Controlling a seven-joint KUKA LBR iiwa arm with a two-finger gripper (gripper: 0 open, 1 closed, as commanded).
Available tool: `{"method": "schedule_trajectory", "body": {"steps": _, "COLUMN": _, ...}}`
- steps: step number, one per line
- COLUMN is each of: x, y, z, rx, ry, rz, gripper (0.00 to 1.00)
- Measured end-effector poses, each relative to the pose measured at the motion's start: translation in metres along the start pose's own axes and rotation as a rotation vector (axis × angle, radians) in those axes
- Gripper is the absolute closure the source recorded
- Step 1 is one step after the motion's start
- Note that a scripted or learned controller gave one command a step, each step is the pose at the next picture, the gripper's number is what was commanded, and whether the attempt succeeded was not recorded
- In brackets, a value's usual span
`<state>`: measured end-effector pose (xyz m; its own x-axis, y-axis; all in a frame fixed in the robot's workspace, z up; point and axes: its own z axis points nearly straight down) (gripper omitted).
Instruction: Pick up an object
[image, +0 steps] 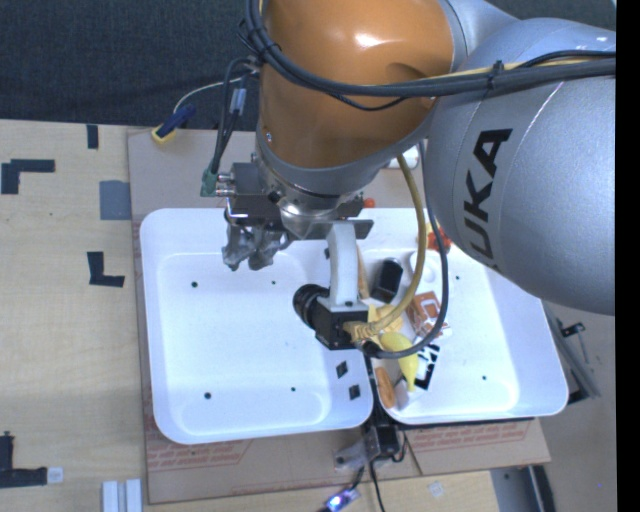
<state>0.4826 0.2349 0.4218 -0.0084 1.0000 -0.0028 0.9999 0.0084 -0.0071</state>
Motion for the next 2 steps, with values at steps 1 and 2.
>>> {"method": "schedule_trajectory", "body": {"steps": 1, "x": 0.0001, "y": 0.0001, "z": -0.0095, "rx": 0.001, "ry": -0.002, "rz": -0.001, "gripper": 1.0}}
{"method": "schedule_trajectory", "body": {"steps": 2, "x": 0.0002, "y": 0.0, "z": -0.0188, "rx": 0.004, "ry": -0.003, "rz": -0.002, "gripper": 1.0}}
